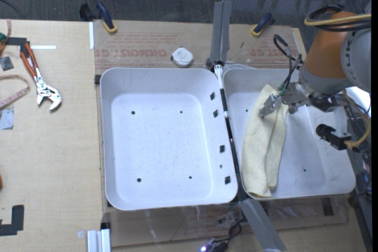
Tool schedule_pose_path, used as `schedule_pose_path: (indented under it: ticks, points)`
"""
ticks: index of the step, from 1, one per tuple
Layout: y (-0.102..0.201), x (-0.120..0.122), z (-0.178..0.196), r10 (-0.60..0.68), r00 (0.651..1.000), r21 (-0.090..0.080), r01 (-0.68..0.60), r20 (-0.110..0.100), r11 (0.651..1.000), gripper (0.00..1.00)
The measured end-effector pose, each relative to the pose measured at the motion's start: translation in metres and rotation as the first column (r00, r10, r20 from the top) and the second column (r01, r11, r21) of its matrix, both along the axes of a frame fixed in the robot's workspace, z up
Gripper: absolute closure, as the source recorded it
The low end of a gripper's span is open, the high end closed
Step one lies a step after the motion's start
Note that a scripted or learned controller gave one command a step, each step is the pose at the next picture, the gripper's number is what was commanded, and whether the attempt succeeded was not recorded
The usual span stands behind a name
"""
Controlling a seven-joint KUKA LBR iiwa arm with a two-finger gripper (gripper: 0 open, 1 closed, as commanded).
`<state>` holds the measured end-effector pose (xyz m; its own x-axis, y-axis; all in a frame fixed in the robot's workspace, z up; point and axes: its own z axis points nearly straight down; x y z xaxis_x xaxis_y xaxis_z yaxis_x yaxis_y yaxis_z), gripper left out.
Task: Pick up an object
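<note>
Dark grey flooring ran across the top of the frame, and below it lay the pale wooden bench, which took up most of the view. Two shallow white bins sat side by side on it: the left bin across the middle of the frame, and the right bin at centre right, the two meeting along a dark divider. The grey arm, with its orange band, came in from the upper right and bent down over the right bin.

A cream cloth lay in the left part of the right bin, draped from the bin's upper middle down to its lower left corner, its top end lifted. The gripper was at that top end, with the cloth bunched up against its fingers; whether they were parted or pinched on the fabric could not be made out at this size.

A sheet of clear film lay on the bench above the left bin, printed in red with mirrored lettering that was too faint to read with certainty. A small round white object rested on it. At the far left of the frame lay an adjustable wrench with red-orange handles. Two clamps with orange grips sat on the bench's upper edge.
</note>
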<state>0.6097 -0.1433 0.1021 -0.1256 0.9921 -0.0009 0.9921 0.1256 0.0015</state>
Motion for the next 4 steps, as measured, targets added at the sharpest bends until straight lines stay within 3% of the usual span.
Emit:
schedule_pose_path:
  ticks: [1, 2, 3, 4]
  points:
    - [-0.004, -0.086, -0.010, 0.062, 0.998, 0.000, -0.062, -0.002, 0.998, 0.00]
    - [0.071, -0.055, 0.089, -0.164, 0.986, 0.000, 0.164, -0.002, 0.986, 0.00]
    - [-0.059, -0.070, 0.111, -0.119, 0.993, -0.002, 0.119, -0.001, 0.993, 0.00]
    - [-0.076, -0.091, 0.027, -0.132, 0.991, 0.004, 0.132, -0.006, 0.991, 0.00]
